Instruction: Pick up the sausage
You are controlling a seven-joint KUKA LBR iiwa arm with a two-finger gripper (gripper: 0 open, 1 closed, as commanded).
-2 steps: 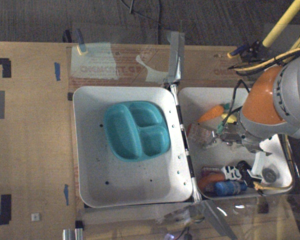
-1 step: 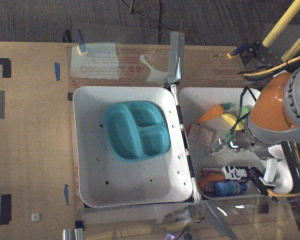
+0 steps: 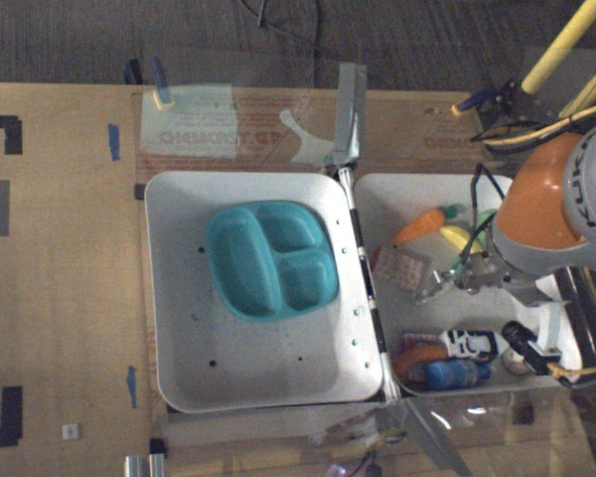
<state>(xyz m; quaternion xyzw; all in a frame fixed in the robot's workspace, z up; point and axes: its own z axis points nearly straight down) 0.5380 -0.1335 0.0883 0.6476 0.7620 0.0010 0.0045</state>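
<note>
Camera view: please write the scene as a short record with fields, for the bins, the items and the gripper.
left bin: holds a teal divided plate
right bin: holds a toy carrot, a yellow item, a blue bottle and other small items
sausage: cannot identify it with certainty
arm: reaches over the right bin
gripper: low over the middle of the right bin, nothing visibly held

The bench (image 3: 60, 296) looks like matt, pale wood; both white bins (image 3: 179, 366) seem smooth plastic — as does the teal divided plate (image 3: 273, 259), faintly glossy.
</note>
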